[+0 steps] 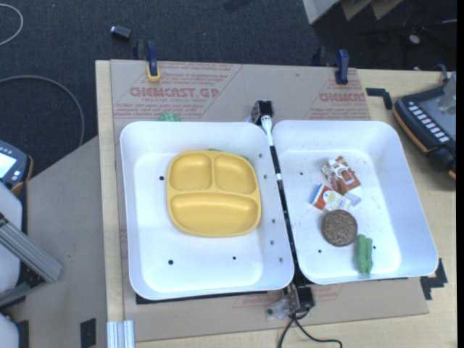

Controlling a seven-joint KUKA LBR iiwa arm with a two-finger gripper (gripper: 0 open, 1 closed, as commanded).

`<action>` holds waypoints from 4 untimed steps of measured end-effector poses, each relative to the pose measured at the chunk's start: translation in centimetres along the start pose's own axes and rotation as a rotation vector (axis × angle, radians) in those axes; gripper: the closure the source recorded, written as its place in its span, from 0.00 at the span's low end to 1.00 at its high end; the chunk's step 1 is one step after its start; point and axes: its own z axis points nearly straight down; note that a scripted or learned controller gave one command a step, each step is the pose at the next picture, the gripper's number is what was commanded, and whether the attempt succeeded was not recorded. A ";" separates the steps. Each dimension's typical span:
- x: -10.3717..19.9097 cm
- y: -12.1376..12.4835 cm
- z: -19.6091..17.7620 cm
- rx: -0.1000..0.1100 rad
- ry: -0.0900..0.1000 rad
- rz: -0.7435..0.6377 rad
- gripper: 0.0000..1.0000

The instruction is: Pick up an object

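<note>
The right bin (384, 147) holds a few small items. A brown and white snack packet (341, 173) lies near its middle, and a smaller packet in white, blue and orange (325, 196) sits just below and left of it. A round brown cookie (339, 228) rests below those. A green pickle-shaped piece (363, 254) lies close to the bin's front wall. In the left bin (145, 252) sits a yellow divided plate (214, 193) with three compartments, nothing in them.
Both bins stand on a brown board clamped at the back by two blue clamps (151, 59). A black bar (274, 167) runs between the bins. A handheld controller (429, 119) lies at the right edge. Cables cross the dark floor at the left.
</note>
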 end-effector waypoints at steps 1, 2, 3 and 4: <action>-4.4 -2.8 5.8 0.028 0.006 0.010 1.00; -3.0 -3.3 -11.8 0.000 -0.003 0.002 1.00; -4.2 -7.8 -1.2 0.032 0.009 0.009 1.00; -4.2 -7.4 -2.9 0.016 0.001 0.004 1.00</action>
